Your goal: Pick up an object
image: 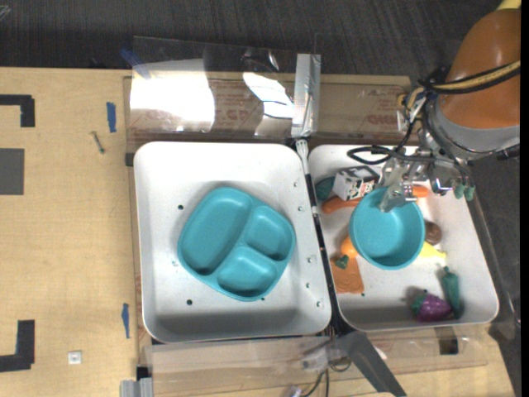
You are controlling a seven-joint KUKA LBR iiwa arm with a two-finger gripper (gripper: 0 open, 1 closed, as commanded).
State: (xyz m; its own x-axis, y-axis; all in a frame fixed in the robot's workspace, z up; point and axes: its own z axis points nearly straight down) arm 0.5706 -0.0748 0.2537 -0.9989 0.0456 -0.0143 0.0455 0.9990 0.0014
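Plainly, the blue bowl [387, 236] sits in the right bin [483, 292], round, smooth and deep, its hollow facing up. The gripper [393, 195] hangs at the bowl's far rim, its fingers closed on that rim (one inside, one outside, as far as the view shows). Around the bowl lie an orange piece [347, 273], a purple toy [432, 307] and a small carton [354, 184]. A blue divided plate [236, 241] rests in the left bin [157, 180].
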